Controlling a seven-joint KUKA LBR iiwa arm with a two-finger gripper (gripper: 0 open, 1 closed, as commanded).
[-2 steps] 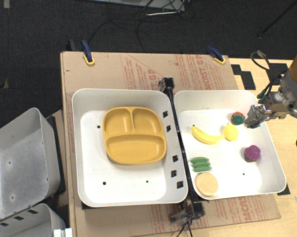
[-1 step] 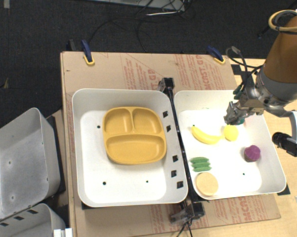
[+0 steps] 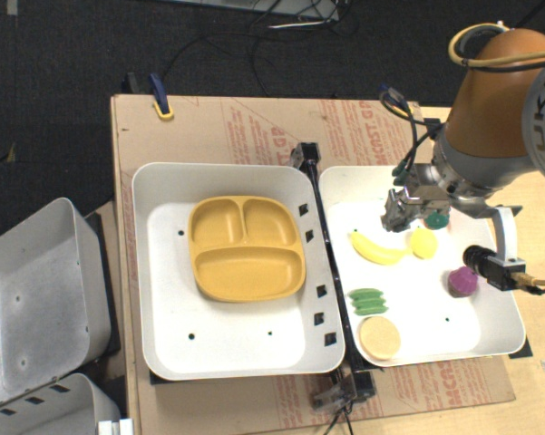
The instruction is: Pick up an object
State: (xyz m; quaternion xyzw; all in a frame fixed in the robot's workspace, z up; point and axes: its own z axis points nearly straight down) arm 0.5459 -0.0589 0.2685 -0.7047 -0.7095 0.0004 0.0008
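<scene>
Near the right bin's (image 3: 340, 188) far edge, the gripper (image 3: 401, 214), its finger state unclear, hovers beside a banana (image 3: 377, 249), with bare floor toward the near-right corner.

Red print runs across the cardboard sheet (image 3: 254, 125) under the bins; too faint to read.

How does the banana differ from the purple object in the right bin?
The banana is yellow, while the purple object is purple. The banana is long and curved; the purple object is small and roundish. The banana lies toward the left side of the right bin, near the gripper, while the purple object lies near the bin's right edge. Both rest on the floor of the same white bin.
</scene>
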